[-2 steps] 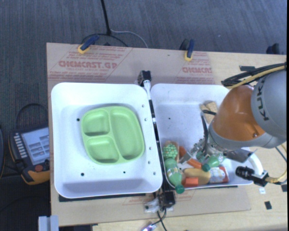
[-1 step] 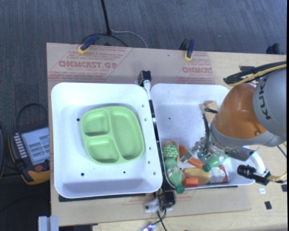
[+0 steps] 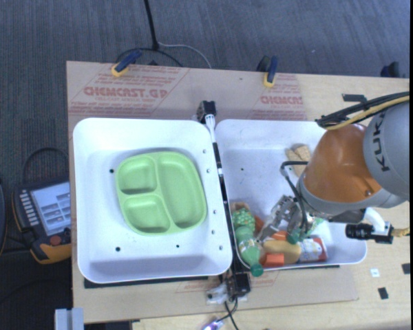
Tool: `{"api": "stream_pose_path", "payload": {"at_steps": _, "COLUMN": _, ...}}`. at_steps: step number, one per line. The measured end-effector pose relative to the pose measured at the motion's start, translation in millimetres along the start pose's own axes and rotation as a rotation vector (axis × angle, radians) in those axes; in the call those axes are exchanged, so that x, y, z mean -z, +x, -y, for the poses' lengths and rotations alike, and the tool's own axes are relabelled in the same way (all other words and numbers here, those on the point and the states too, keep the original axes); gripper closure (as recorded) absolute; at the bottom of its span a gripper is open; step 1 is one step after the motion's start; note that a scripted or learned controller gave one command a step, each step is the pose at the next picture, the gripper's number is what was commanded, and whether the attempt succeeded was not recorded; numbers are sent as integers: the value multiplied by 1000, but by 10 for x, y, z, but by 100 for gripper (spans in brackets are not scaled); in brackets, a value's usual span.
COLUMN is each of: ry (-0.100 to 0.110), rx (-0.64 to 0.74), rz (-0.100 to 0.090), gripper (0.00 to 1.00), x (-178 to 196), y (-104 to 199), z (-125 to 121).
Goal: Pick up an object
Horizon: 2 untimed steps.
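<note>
The pincer (image 3: 283, 220) is hanging over the right bin (image 3: 261, 139), just above a pile of small things (image 3: 272, 243) lying in that bin's near corner. The left bin (image 3: 89, 184) is sitting far to the pincer's left, with a plate (image 3: 162, 191) lying inside it.

You are looking at a right bin (image 3: 261, 133) whose upper left floor is lying open, giving free passage there. The arm (image 3: 344, 170) is covering much of its right side. Along the bin's lower edge a crowded heap of small objects (image 3: 272, 243) is blocking the way, pressed against the front wall, with the gripper (image 3: 287, 220) sitting just above it. In the left bin (image 3: 89, 184), a green divided plate (image 3: 162, 191) is occupying the middle, leaving only a bare margin around it.
</note>
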State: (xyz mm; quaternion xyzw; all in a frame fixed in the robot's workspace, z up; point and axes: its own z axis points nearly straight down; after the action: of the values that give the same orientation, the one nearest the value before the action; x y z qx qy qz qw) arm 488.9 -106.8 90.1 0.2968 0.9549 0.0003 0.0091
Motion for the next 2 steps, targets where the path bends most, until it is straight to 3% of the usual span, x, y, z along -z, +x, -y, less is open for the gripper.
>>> {"api": "stream_pose_path", "payload": {"at_steps": 1, "ry": 1, "rx": 2, "rz": -7, "gripper": 0, "x": -18, "y": 23, "z": -1}}
{"api": "stream_pose_path", "payload": {"at_steps": 2, "ry": 9, "rx": -154, "rz": -15, "gripper": 0, "x": -28, "y": -98, "z": -175}}
